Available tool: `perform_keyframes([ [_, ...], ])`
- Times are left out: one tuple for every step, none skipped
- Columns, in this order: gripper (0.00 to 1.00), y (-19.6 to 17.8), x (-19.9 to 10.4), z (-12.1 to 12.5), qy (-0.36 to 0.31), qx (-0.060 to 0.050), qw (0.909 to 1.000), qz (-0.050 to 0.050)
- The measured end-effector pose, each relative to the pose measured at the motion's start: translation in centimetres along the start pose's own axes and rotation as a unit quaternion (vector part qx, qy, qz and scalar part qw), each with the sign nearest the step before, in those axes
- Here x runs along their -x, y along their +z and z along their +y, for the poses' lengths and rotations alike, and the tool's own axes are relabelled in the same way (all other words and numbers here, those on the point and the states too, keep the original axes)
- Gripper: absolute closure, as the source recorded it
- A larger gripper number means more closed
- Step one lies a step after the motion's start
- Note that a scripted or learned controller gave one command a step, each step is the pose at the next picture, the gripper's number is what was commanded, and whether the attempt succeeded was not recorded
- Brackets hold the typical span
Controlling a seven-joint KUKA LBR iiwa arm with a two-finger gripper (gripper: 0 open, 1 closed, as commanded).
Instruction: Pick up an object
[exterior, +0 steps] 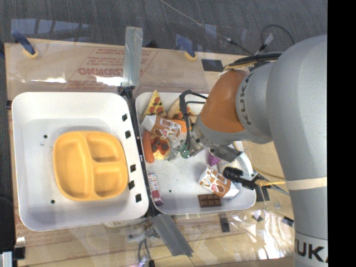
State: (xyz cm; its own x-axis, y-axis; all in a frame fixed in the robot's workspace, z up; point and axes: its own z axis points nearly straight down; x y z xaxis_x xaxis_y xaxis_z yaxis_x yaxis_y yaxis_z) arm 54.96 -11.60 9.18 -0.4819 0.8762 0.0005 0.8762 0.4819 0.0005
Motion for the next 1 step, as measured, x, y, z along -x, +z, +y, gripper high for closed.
perform_keyframes([
  [1.0, -18.4, -0.73, 6.02, 0.064, 0.006, 0.998, -0.004],
])
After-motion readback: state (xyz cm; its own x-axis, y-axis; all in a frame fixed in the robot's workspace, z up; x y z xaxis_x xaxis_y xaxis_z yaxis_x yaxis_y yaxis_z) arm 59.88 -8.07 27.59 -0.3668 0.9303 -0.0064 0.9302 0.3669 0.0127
